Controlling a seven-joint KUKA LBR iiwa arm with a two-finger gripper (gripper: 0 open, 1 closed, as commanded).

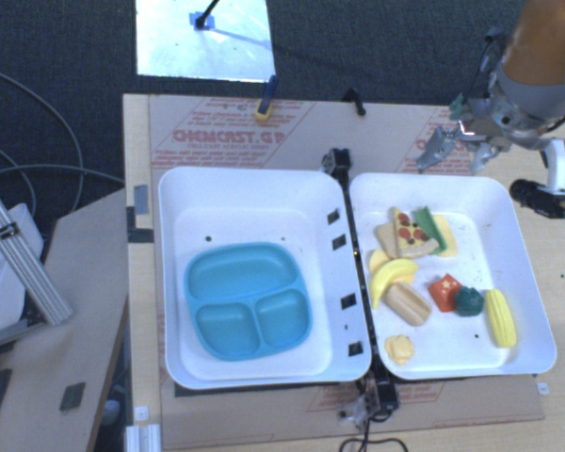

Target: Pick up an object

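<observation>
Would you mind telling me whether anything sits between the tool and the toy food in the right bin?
Nothing visible does. The tool hangs above the right bin's far rim, and the pizza slice lies uncovered below it.

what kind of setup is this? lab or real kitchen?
Most likely a robotics lab bench, not a kitchen. Two white bins sit on a board: the right bin holds toy food such as a banana, the left a blue divided tray. The arm's end effector hovers above, with loose cables nearby.
</observation>
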